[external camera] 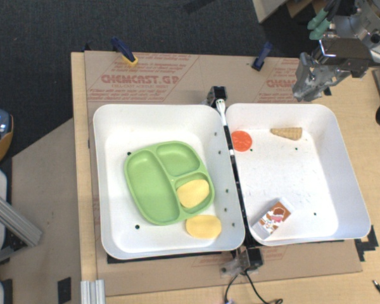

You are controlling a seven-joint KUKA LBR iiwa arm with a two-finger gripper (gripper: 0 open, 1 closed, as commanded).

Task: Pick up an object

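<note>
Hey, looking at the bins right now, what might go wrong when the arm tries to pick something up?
The small carton lies close to the right bin's near wall, so a finger may hit the wall. The orange disc looks flat and sits by the divider, making it hard to pinch. The gripper hangs above the far rim, so a straight descent would likely miss everything.

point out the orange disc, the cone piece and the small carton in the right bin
orange disc (241, 140), camera view, centre of its top face
cone piece (286, 133), camera view, middle of its tan body
small carton (275, 218), camera view, centre of its printed face
</note>
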